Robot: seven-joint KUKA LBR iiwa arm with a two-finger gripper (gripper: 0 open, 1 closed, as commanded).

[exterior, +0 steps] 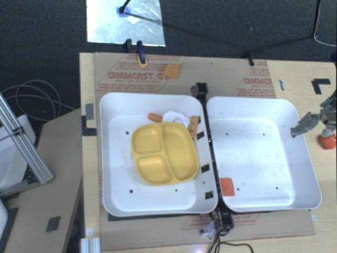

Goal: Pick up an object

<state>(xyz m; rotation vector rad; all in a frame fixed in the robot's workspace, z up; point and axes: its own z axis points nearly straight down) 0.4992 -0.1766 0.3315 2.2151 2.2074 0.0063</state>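
Observation:
A yellow divided plate [164,154] lies in the middle of the left bin [113,141]. Behind it lie a small orange sausage-shaped piece [155,117], a white object [175,118] and a small brown block [194,124]. A red-orange block [226,186] rests in the right bin [295,194], at its near left corner. My gripper [308,124] reaches in from the right edge of the view, over the right bin's right rim. It is far from all of these objects, and nothing shows in its grasp.
A tan piece [171,70] lies on the cardboard behind the left bin. A blue and yellow clamp [141,54] stands at the bench's back edge. A red-orange part [327,139] shows at the right edge, just below the gripper.

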